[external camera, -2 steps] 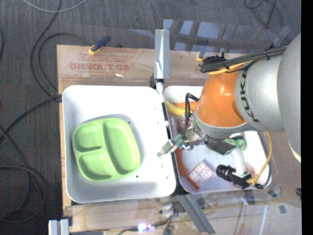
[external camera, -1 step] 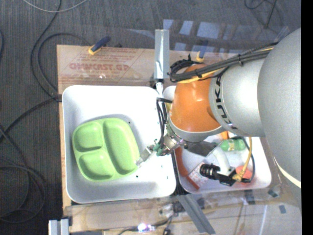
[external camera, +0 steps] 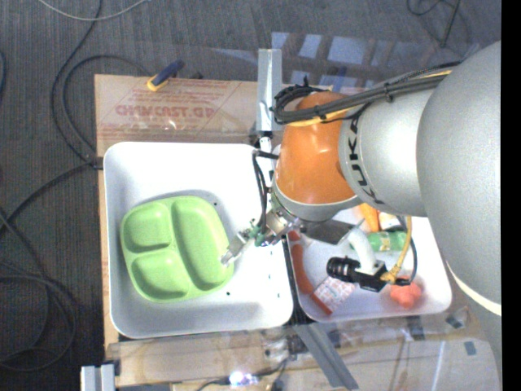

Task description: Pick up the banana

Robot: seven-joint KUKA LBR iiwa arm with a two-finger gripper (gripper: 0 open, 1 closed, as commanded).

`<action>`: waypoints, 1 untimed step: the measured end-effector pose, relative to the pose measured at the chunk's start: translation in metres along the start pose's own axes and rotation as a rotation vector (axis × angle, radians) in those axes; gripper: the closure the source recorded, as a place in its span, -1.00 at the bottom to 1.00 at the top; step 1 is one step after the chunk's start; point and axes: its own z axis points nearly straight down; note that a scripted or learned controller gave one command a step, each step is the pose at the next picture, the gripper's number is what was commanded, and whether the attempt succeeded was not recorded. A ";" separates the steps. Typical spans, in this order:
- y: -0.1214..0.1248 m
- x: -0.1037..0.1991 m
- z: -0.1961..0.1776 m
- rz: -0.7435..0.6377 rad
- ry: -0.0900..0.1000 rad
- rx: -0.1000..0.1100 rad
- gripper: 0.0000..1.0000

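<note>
**Over the left bin: gripper at the rim of the green plate, banana not located**

Position of arm. The grey arm (external camera: pixel 423 137) reaches in from the right, and its orange band (external camera: pixel 313 165) sits above the divide between the two white bins. The gripper (external camera: pixel 236 253) is low inside the left bin (external camera: pixel 187 169), at the right edge of a green divided plate (external camera: pixel 175 247). It appears to touch or nearly touch that rim; contact cannot be confirmed.

State of tool. From this angle it cannot be told whether the gripper is wide or narrow. Nothing can be made out in its grasp.

Left bin. The green plate lies flat, towards the bin's left and lower part, and its three compartments hold nothing.

Right bin (external camera: pixel 368 306). Much of it is covered by the arm. Items noted:
- A long red object (external camera: pixel 301 275) lies along the left wall.
- A red-and-white checked packet (external camera: pixel 331 292) lies just beside the red object.
- A rounded orange-red item (external camera: pixel 404 293) lies near the lower right corner.
- A bottle with a green label (external camera: pixel 389 241) lies farther back.
- An orange item (external camera: pixel 369 217) lies beyond the bottle, partly under the arm.

Task object. Where the banana lies cannot be told; none of the items above can be identified as it.

Surroundings. A printed cardboard sheet (external camera: pixel 163 112) lies beneath the bins, and a small blue and yellow object (external camera: pixel 165 73) rests on its far edge.
</note>
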 end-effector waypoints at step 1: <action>0.022 0.023 0.062 -0.096 -0.001 0.002 -1.00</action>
